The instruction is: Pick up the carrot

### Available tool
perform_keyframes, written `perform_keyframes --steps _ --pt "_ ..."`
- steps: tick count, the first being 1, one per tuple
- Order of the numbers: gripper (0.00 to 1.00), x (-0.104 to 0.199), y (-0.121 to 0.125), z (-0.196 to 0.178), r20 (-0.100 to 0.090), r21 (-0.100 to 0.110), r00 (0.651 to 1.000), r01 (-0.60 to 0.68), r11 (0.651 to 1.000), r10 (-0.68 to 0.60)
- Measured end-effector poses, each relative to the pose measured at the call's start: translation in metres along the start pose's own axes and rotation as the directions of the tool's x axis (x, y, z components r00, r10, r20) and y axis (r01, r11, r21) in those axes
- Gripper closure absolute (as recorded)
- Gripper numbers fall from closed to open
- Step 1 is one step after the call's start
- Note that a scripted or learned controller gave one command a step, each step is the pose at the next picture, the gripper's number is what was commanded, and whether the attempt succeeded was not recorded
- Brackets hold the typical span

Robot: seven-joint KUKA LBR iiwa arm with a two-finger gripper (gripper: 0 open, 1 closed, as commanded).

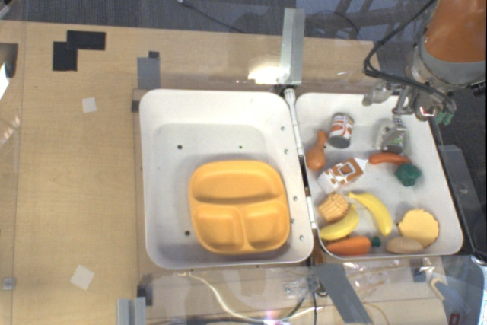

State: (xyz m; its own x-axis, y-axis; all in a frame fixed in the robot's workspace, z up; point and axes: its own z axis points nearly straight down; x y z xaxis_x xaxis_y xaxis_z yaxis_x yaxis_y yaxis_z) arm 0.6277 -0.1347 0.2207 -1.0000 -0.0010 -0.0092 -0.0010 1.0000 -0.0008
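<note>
On the wooden surface two white bins sit side by side. The left bin holds a yellow divided plate, lying toward its near edge and nearer its right wall. The right bin is crowded with toy food. By its left wall lies a brown drumstick, with a small can just beside it toward the far edge and a white carton nearer the middle. Below these are a waffle-like cracker, touching two bananas, and along the near edge lies the carrot, orange with a green tip, pointing left to right and touching the lower banana. A tan potato lies just right of it, and a yellow scalloped piece sits in the near right corner. Farther back are a red chili and a green piece. The end effector hangs over the far right part of this bin, well apart from the carrot; its fingers look close together with nothing between them.
</note>
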Motion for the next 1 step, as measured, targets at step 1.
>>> perform_keyframes --steps 1 --pt "0.00 0.0805 -0.0024 0.0940 0.009 0.001 0.997 -0.080 0.997 0.080"
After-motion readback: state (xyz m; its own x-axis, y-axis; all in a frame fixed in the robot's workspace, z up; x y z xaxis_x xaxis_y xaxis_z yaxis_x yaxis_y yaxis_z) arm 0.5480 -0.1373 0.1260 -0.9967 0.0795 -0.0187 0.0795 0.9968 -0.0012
